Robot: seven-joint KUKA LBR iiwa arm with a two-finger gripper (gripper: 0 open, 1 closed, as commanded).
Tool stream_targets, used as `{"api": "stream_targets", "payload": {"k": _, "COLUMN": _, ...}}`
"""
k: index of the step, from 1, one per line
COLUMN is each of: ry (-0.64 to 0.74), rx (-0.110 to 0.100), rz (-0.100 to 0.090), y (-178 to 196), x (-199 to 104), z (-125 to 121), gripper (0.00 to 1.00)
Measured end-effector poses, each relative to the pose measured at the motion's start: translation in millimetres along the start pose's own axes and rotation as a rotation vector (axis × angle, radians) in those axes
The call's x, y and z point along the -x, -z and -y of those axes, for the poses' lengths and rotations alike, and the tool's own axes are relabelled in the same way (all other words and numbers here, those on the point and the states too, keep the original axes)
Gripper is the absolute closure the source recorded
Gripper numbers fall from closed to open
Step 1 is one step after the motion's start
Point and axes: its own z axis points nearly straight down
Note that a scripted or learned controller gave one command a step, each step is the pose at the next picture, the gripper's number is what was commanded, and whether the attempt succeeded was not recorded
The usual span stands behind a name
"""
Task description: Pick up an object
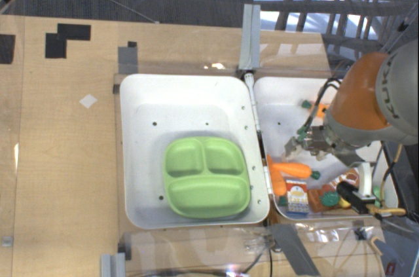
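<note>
The arm reaches into the right bin, its gripper low over the bin's middle, just above a toy carrot. Whether the fingers are apart or together cannot be told, and nothing shows between them, so the pick looks not yet done; closing on a thing and lifting are left. The carrot lies near the bin's left wall, with a small carton and other toys crowded along the front edge. The back half of this bin offers open floor. In the left bin a green divided plate sits toward the front edge.
</note>
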Motion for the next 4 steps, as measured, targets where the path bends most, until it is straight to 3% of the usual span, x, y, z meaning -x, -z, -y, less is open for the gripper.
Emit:
{"api": "stream_targets", "payload": {"k": 1, "ry": -0.046, "rx": 0.0, "rz": -0.001, "y": 66, "x": -85, "z": -30, "gripper": 0.0}}
{"api": "stream_targets", "payload": {"k": 2, "ry": -0.185, "rx": -0.002, "rz": 0.001, "y": 65, "x": -39, "z": 0, "gripper": 0.0}}
{"api": "stream_targets", "payload": {"k": 3, "ry": -0.029, "rx": 0.001, "rz": 0.001, "y": -24, "x": -4, "z": -21, "gripper": 0.0}}
{"api": "stream_targets", "payload": {"k": 4, "ry": 0.066, "rx": 0.003, "rz": 0.002, "y": 1, "x": 19, "z": -79, "gripper": 0.0}}
